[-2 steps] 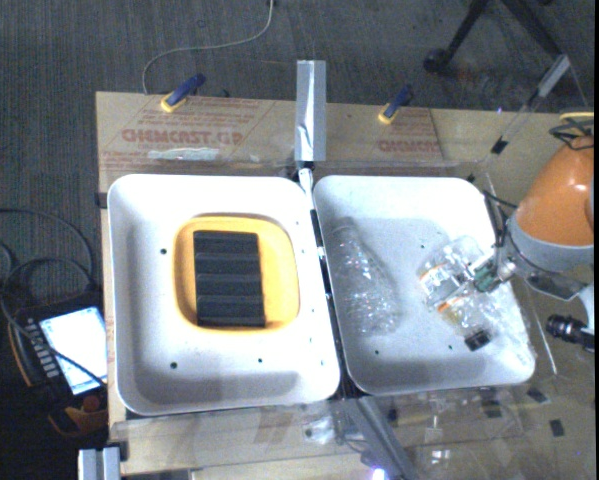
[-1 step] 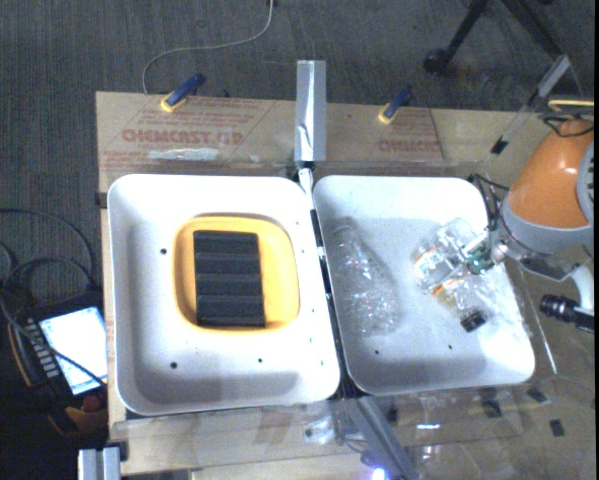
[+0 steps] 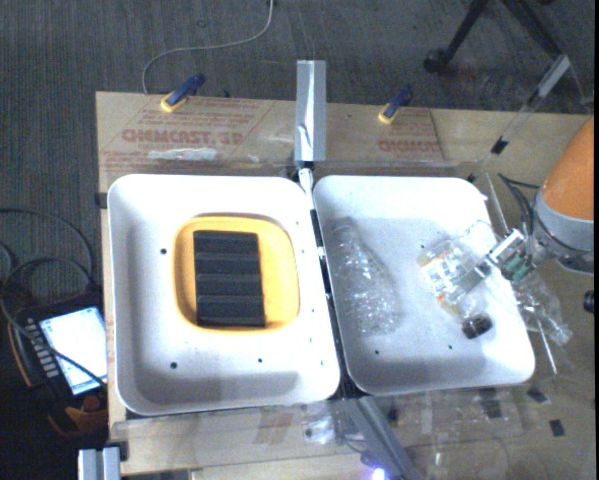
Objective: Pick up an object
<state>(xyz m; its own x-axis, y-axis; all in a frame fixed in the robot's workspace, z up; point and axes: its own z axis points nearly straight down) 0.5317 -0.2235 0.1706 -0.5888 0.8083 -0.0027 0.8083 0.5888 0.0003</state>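
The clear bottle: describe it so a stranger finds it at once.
Take the right bin of the two white ones. The bottle lies along its left side. It is see-through and crumpled, unlike the black, yellow-rimmed block in the left bin.

arm (image 3: pixel 577 183) cut by right edge, clear bottle (image 3: pixel 364 283) indistinct

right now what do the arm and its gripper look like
The arm shows a rounded orange band with a grey ring beneath it at the wrist. The gripper looks pale and partly see-through, with small green bits where it joins the wrist. No markings can be made out.
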